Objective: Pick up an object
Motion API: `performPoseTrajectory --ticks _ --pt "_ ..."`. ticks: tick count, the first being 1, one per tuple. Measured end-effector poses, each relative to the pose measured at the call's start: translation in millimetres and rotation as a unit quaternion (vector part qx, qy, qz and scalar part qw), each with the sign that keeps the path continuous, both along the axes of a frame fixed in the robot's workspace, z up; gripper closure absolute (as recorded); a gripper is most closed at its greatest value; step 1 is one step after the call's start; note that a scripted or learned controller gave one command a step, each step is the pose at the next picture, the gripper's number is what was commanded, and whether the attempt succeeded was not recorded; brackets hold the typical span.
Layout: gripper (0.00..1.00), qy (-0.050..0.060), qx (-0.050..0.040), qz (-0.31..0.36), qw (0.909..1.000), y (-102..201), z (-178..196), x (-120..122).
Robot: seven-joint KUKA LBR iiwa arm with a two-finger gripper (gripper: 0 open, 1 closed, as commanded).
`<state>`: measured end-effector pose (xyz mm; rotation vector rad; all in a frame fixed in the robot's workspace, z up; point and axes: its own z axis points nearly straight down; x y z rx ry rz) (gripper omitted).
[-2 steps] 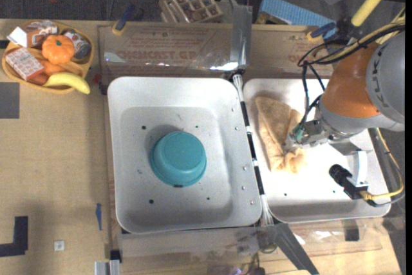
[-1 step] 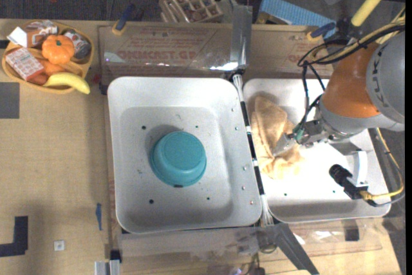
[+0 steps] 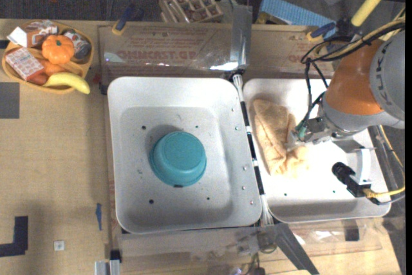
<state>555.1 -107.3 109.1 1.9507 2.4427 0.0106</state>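
A teal upturned bowl (image 3: 179,158) sits in the middle of the left white bin (image 3: 129,106). A crumpled tan cloth (image 3: 273,133) lies along the left side of the right white bin (image 3: 322,187). My gripper (image 3: 300,139) hangs low over the right bin, down at the cloth's right edge and touching or nearly touching it. The grey arm with its orange band (image 3: 351,90) comes in from the right above it.
A black and yellow cable fitting (image 3: 351,178) hangs by the arm over the right bin's lower right. A basket of toy food (image 3: 46,56) stands on the bench at the far left. Boxes and clutter lie beyond the bins at the back.
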Motion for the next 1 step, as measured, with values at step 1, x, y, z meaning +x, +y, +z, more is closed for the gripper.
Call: performPoseTrajectory --ticks 1 --pt "1.00 0.008 -0.0004 0.231 0.9730 30.7 75.7 72.4"
